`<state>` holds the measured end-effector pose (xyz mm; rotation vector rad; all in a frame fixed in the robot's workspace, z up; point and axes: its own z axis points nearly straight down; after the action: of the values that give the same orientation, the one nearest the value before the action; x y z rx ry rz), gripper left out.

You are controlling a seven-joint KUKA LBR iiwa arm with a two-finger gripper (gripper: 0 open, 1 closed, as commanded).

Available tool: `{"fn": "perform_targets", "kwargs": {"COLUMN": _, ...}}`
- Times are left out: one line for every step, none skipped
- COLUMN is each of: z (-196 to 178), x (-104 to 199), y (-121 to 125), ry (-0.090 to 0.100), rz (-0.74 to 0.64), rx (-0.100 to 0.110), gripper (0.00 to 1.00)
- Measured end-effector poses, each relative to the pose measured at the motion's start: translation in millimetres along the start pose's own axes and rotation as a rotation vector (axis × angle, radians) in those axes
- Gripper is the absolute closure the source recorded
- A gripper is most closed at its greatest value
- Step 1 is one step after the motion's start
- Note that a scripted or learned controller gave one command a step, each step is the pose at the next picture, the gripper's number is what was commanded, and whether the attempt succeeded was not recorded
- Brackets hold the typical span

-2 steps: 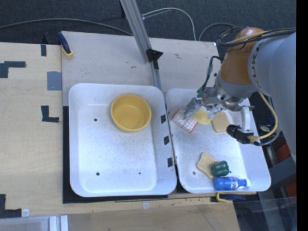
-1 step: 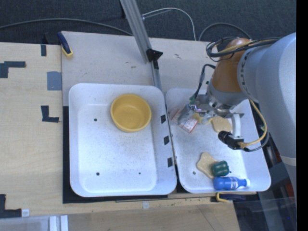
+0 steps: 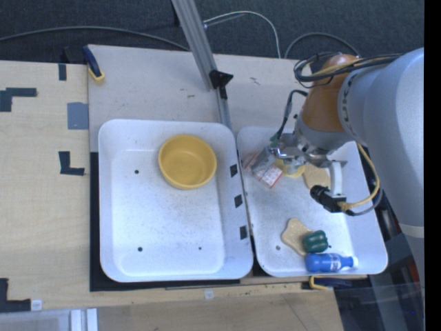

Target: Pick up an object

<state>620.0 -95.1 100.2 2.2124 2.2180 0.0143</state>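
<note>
Crinkly clear packet [image 3: 265, 171], round yellow bowl [image 3: 187, 161]

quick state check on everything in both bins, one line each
yellow bowl: upright, open side up, in the left bin
blue bottle: lying on its side, right bin
green object: resting on a tan piece
clear packet: lying flat by the tool

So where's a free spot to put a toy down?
The left bin is bare below and left of the yellow bowl. The right bin is crowded: gripper, packet, green thing, blue bottle.
</note>
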Motion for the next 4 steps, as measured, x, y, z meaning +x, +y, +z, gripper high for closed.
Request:
{"fn": "perform_targets", "kwargs": {"z": -11.2, "x": 0.3, "y": 1.3, "ry": -0.001, "rz": -0.001, "rx": -0.005, "gripper": 1.00}}
{"fn": "perform_targets", "kwargs": {"z": -62.3, "x": 5.9, "y": 12.1, "ry": -0.001, "rz": 0.000, "rx": 0.009, "gripper": 1.00}}
{"fn": "perform_targets", "kwargs": {"z": -106.3, "x": 9.9, "y": 17.8, "ry": 0.000, "rz": 0.000, "rx": 0.009, "gripper": 1.00}}
{"fn": "perform_targets", "kwargs": {"z": -169.3, "x": 12.9, "y": 16.6, "ry": -0.001, "rz": 0.000, "rx": 0.007, "gripper": 1.00}}
